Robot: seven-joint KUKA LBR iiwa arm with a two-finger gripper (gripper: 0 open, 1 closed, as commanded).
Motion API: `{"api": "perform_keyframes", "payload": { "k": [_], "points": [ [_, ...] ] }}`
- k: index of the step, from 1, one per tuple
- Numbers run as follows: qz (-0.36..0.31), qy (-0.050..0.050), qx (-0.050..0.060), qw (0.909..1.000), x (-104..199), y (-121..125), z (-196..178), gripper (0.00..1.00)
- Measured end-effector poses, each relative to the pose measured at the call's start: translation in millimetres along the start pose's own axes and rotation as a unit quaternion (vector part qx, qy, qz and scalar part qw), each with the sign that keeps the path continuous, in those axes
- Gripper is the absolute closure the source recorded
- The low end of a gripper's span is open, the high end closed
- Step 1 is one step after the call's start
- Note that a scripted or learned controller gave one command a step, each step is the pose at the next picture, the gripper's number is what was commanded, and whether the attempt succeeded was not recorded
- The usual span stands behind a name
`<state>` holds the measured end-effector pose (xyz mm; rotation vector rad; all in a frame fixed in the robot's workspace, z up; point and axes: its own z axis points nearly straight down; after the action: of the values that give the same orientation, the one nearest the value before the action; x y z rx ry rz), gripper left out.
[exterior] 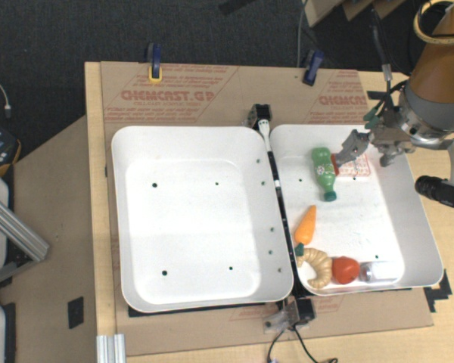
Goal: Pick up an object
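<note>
Over the right bin (pixel 408 225) the arm (pixel 439 89) reached in from the right, and its pincer (pixel 349 151) hung low near the far end, just beside a green bottle (pixel 323 171) and above a small red-and-white packet (pixel 358 168). From where I stood I could not tell how the pincer was set; it was dark, small and seen at a slant. Nothing showed as held.

The bottle lay on its side, neck toward the near end, touching or almost touching the packet. Nearer to me in the same bin lay a carrot (pixel 306 225), then a tan croissant (pixel 317 266), a tomato (pixel 345 269) and a pale silvery thing (pixel 378 272) crowded along the near wall. The left bin (pixel 129 218) sat beside it on the worktop (pixel 212 89), the two rims meeting along the middle.

My worry was the bottle's shape. Rounded and lying flat, it would likely roll or squirt sideways if the pincer came down off its centre line. With the packet so close, one side could land on the packet instead and close on neither thing properly. A thin flat packet would also be hard to lift off the bin floor. If the descent drifted, the pincer might simply shove the bottle toward the carrot.
</note>
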<state>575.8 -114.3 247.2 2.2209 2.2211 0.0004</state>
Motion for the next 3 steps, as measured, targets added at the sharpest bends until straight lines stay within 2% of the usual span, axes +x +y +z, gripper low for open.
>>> {"api": "perform_keyframes", "payload": {
  "k": [1, 2, 3],
  "points": [
    [-0.001, 0.001, 0.001, 1.0, 10.0, 15.5, 161.7, 0.0],
    [0.001, -0.002, -0.006, 1.0, -27.5, -10.2, -24.7, 0.0],
    [-0.001, 0.001, 0.002, 1.0, -32.3, 46.0, 104.4, 0.0]
  ]
}}
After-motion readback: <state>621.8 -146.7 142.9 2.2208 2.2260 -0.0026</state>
